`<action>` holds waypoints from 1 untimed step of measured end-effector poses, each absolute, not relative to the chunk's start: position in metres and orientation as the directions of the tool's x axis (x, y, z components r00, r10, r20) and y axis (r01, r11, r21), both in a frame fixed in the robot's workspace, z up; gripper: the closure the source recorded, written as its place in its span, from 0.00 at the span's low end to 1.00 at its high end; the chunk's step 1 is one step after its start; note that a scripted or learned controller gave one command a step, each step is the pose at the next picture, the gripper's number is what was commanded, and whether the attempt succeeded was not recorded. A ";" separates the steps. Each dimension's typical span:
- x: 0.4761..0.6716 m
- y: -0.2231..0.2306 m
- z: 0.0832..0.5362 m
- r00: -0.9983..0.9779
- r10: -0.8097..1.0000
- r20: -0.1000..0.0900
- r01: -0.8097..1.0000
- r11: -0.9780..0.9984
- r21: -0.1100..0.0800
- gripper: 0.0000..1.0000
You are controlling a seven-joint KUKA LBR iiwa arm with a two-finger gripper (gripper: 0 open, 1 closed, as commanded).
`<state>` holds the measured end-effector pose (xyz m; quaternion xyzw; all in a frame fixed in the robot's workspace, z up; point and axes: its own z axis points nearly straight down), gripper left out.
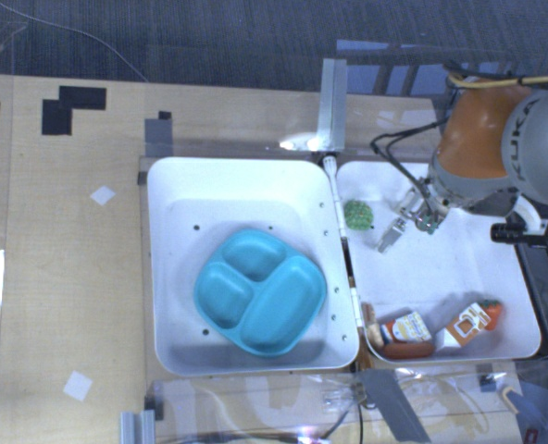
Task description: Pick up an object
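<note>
Tool (399, 227) hangs low in right bin (459, 271), just beside green ball (357, 215); likely lining up grasp. Finger state: cannot tell.

Small green knobbly ball (357, 215) by right bin's (459, 276) left wall.

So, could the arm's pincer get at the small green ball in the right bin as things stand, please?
Probably yes. The pincer sits just right of the small green bumpy ball, with bare bin floor between them. The ball lies close to the right white bin's left wall, which might crowd one finger.
</note>
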<state>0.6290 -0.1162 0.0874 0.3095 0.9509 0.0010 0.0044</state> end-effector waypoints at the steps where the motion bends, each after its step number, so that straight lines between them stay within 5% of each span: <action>1: 0.633 -0.116 0.100 -0.807 0.590 -0.016 0.590 0.807 0.012 1.00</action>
